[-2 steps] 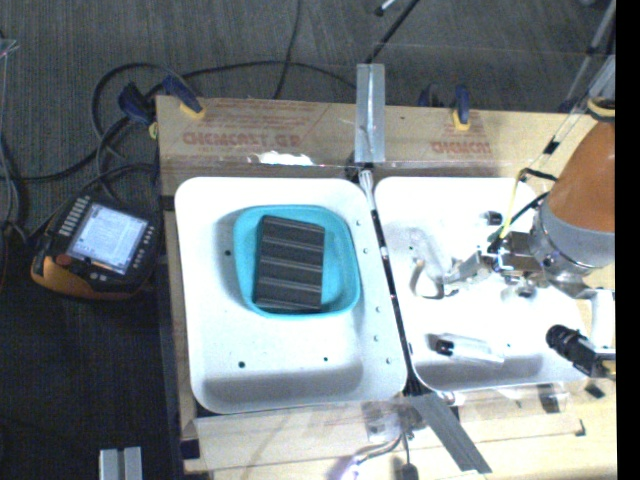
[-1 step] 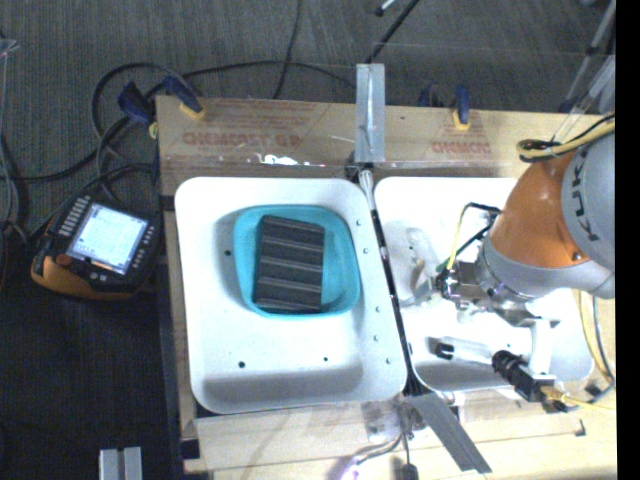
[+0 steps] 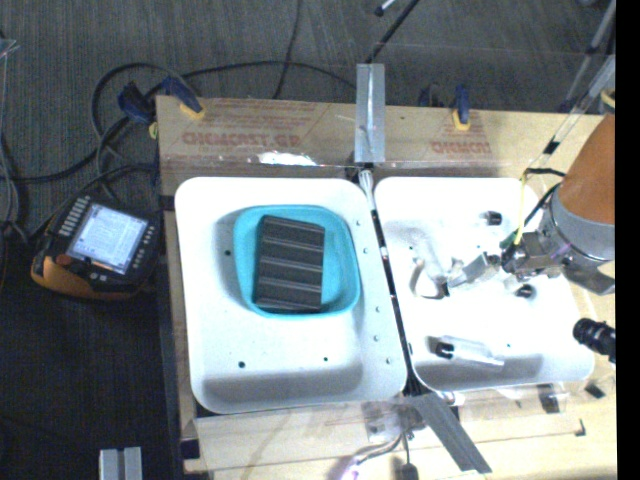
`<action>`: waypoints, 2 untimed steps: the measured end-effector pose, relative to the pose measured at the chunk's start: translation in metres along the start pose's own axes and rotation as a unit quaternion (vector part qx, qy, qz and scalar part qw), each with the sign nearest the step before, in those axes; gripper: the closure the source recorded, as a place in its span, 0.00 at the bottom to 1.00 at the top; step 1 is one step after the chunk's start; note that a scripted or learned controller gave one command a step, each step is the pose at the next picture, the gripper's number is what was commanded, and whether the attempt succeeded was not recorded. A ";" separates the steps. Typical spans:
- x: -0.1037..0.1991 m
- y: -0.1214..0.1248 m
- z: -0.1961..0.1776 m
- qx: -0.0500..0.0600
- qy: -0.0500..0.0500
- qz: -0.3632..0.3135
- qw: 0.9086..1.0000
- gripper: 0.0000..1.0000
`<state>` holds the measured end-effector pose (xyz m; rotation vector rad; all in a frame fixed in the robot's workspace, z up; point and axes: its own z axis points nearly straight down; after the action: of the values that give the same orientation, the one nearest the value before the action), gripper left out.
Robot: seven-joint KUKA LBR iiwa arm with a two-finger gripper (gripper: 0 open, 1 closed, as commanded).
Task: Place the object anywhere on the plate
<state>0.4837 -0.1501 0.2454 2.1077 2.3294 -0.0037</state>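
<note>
Camera view, down at a slant, starting at the claw (image 3: 438, 274): low inside the right bin (image 3: 545, 340), left of that bin's middle, pointing toward the wall shared with the other bin. Released or clenched: cannot tell from this angle, too pale against the white floor. Nothing visibly gripped.

Behind it, the grey arm (image 3: 575, 230) reaching in from the right, orange band at the frame's edge.

Around the claw, on the same bin floor: a slim pale stick (image 3: 467, 349) lying flat nearer the front wall, apart from the claw; one small dark bit (image 3: 492, 217) toward the back and another (image 3: 523, 290) under the wrist.

Across the divide, in the left bin (image 3: 290, 373): a teal plate (image 3: 343, 268) at the middle, and on it a dark ridged block (image 3: 290, 263), lying flat, well within the rim and well apart from the claw.

Further out: brown board (image 3: 260, 136) along the back, an upright metal bar (image 3: 370, 108) between the bins, a blue clamp (image 3: 182, 94) at the board's left corner. Off the bench to the left, a handheld screen unit (image 3: 100, 240) on dark carpet, cables trailing.
</note>
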 end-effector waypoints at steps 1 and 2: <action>0.093 0.009 0.058 0.001 0.001 0.050 0.999 0.00; 0.026 0.002 0.018 0.001 0.000 0.037 0.999 0.00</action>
<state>0.4832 -0.1237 0.2276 2.1924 2.2503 -0.0054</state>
